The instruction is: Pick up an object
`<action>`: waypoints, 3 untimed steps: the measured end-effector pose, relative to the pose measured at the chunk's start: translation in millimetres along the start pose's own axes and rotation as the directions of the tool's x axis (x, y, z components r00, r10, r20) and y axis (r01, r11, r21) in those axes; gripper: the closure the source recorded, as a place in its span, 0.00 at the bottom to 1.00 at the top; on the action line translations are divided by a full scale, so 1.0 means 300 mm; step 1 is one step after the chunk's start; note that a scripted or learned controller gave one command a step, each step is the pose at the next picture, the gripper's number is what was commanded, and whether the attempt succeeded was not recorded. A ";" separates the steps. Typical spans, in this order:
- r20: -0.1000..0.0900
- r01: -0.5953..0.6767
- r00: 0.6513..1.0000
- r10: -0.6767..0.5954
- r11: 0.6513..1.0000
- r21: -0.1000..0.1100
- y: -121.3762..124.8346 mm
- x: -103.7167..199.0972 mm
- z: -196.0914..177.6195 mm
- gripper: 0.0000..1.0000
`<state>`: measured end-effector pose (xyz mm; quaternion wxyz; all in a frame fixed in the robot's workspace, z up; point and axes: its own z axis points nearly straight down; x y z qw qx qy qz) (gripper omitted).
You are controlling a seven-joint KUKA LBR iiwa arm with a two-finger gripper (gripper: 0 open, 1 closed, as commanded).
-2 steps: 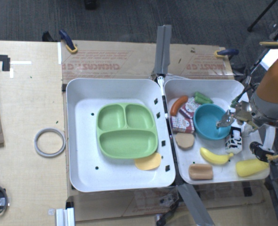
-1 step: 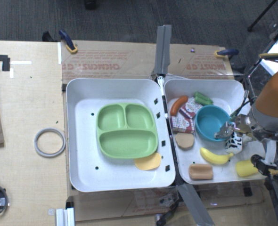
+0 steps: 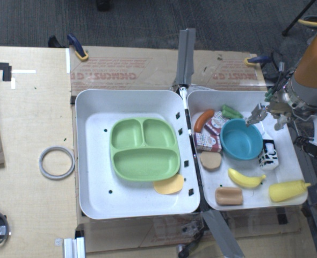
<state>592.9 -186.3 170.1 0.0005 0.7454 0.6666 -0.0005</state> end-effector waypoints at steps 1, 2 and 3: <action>0.002 0.002 1.000 -0.002 1.000 0.001 0.001 0.000 -0.029 1.00; 0.002 0.002 1.000 -0.002 1.000 0.001 0.001 0.000 -0.028 0.00; 0.001 -0.044 0.999 0.044 0.999 0.001 0.144 0.037 0.261 0.00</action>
